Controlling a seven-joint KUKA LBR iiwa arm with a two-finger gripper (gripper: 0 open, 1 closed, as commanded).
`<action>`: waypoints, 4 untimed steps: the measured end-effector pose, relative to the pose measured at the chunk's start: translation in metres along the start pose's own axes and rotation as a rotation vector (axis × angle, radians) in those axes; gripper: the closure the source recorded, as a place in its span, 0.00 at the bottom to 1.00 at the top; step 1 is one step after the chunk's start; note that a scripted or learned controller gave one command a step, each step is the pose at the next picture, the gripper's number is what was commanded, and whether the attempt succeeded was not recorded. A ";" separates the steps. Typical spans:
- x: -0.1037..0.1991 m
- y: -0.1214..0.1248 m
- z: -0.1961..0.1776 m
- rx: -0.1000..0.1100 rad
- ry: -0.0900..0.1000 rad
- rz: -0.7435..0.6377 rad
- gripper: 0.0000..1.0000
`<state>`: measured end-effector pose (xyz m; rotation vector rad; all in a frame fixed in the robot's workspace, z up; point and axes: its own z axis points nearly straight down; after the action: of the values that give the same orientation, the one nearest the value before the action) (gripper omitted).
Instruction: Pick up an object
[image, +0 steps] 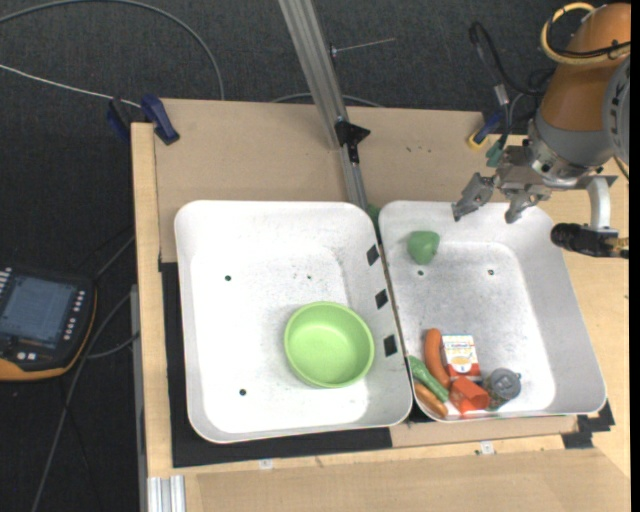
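My gripper (492, 207) hangs over the far edge of the right bin (540, 290), its two fingers spread open with nothing between them. A small green rounded object (423, 246) lies in that bin's far left corner, to the left of and below the gripper. At the bin's near edge sits a pile: an orange carrot-like piece (434, 352), a small white and orange box (459, 351), a red piece (468, 393), a grey round part (501, 382) and a green strip (431, 378). A light green bowl (329, 344) rests in the left bin (250, 300).
A metal pole (325, 80) slants down from the top to the gap between the bins. Black clips (381, 298) line the shared rim. A blue clamp (158, 118) grips the bench's far left corner. A handheld pendant (40, 320) lies off the bench at left.
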<state>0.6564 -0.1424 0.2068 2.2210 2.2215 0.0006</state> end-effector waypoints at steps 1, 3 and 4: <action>-0.001 -0.010 0.055 0.004 0.000 0.000 0.00; -0.001 -0.010 0.094 -0.002 0.000 -0.001 1.00; 0.000 -0.009 0.030 -0.006 -0.001 0.000 1.00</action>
<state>0.6477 -0.1423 0.1764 2.2171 2.2186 0.0059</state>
